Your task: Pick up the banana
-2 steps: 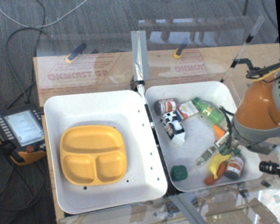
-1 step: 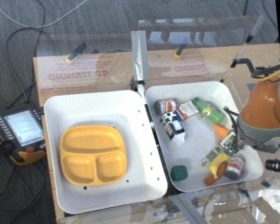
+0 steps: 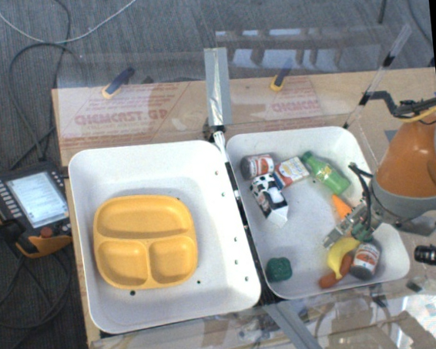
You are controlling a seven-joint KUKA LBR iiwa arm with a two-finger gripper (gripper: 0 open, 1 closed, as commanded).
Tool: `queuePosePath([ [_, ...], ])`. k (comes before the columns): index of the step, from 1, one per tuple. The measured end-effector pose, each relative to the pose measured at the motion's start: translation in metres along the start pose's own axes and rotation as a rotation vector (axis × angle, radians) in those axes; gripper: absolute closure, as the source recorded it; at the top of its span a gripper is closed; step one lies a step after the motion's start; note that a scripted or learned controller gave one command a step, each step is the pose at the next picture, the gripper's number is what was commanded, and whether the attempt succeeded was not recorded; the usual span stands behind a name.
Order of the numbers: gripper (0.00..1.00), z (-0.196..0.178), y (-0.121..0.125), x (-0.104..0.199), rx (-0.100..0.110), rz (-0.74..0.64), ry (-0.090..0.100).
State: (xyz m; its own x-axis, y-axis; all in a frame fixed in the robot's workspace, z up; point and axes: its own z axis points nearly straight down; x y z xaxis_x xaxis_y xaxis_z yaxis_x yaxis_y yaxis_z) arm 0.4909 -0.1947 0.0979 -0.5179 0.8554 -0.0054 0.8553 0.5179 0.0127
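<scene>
- Grey carpet with loose cables surrounds the worktop [image 3: 157, 110], a pale wooden surface carrying two shallow white bins side by side.
- On the floor at far left lies one teach pendant [image 3: 29, 201], its screen lit.
- One left bin [image 3: 93, 163] holds a single yellow divided tray [image 3: 145, 240] with three compartments.
- One metal post [image 3: 216, 89] stands at the back between the two bins.
- One right bin [image 3: 310, 272] holds the small items: one red can [image 3: 257, 166] near its back left corner, one black-and-white carton [image 3: 269, 198] just in front of it, one small red-and-white box [image 3: 293, 171] beside the can, and one green bottle [image 3: 325, 172] lying at a slant to the right of that.
- One dark green lump [image 3: 278, 269] sits alone near the front of this bin.
- One orange carrot-like piece [image 3: 342, 207] lies right of centre.
- One banana [image 3: 339, 257] rests at the front right of the right bin, with one red-orange piece [image 3: 330, 279] touching its lower end and one jar with a red label [image 3: 365, 260] just beside it on the right.
- One gripper [image 3: 351, 229] hangs just above the banana's upper end; whether it is spread or closed cannot be told at this size.
</scene>
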Motion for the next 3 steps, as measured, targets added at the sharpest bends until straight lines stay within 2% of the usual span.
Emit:
queuePosePath([
  [1, 0.0, 0.001, 0.001, 0.002, 0.002, -0.003, 0.006],
  [2, 0.0, 0.005, 0.009, 0.01, -0.008, 0.263, 0.0],
  [3, 0.0, 0.007, 0.009, 0.015, 0.0, 0.181, -0.011],
])
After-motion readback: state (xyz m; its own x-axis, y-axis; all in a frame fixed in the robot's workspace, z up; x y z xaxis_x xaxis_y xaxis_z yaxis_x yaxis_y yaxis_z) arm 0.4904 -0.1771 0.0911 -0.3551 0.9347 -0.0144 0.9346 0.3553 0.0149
